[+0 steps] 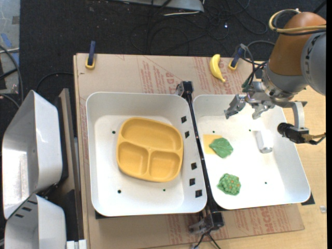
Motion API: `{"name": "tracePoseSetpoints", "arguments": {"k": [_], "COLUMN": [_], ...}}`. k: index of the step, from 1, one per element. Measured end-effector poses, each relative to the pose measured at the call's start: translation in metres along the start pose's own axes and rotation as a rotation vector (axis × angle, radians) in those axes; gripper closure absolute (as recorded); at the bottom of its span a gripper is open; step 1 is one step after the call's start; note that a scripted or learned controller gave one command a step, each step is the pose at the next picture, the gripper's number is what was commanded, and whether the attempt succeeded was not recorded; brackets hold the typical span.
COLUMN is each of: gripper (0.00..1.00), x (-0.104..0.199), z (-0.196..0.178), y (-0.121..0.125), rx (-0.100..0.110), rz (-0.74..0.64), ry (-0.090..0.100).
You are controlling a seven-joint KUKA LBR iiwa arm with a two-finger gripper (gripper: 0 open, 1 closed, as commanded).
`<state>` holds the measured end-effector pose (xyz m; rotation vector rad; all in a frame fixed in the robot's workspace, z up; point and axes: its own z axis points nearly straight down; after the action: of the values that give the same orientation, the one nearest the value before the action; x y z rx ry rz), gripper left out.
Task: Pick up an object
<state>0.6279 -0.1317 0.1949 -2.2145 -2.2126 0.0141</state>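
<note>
My gripper (246, 109) hangs over the back of the right bin (290, 183), its two fingers spread apart with nothing between them. Below it in that bin lie a green leafy piece (222, 147) on a yellow slice (208, 141), a green bumpy piece (229, 183) toward the front, and a small grey-white cylinder (263, 141) to the right. The gripper is above and behind all of these, touching none.
The left bin (98, 139) holds a yellow divided plate (150, 149). A yellow banana (217, 68) lies on the cardboard behind the right bin, next to a blue clamp (236, 56). White tubs (28, 144) stand at the far left.
</note>
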Motion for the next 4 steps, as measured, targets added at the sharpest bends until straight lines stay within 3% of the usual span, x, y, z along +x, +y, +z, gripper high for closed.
{"name": "tracePoseSetpoints", "arguments": {"k": [1,3,4], "gripper": [0.0,0.0,0.0], "x": [0.001,-0.006,-0.005], "z": [-0.009,0.096,0.103], "y": [0.003,0.006,0.006], "rx": [-0.014,-0.011,-0.014], "rz": [-0.003,0.001,0.0], "ry": [-0.001,-0.002,-0.002]}}
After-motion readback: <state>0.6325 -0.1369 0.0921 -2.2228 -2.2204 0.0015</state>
